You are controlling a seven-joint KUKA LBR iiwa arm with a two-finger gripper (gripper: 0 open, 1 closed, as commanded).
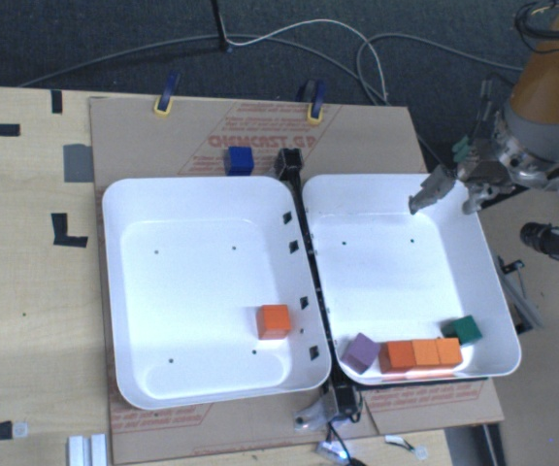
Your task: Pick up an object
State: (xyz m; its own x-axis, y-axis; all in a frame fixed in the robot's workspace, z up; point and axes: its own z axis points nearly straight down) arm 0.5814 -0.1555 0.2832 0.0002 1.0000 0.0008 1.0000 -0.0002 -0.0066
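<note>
cardboard sheet [260, 139] | red print, reads roughly "DISMCAST G.P." | partly hidden, smaller lines unreadable

The light is even and rather bright, coming from above. The two white bins [202, 289] are almost overexposed, with soft grey shadows along their walls. The far dark floor [115, 17] stays dim. Details look slightly soft everywhere.

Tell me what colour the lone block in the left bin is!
Orange, seen best in the camera view.
</note>
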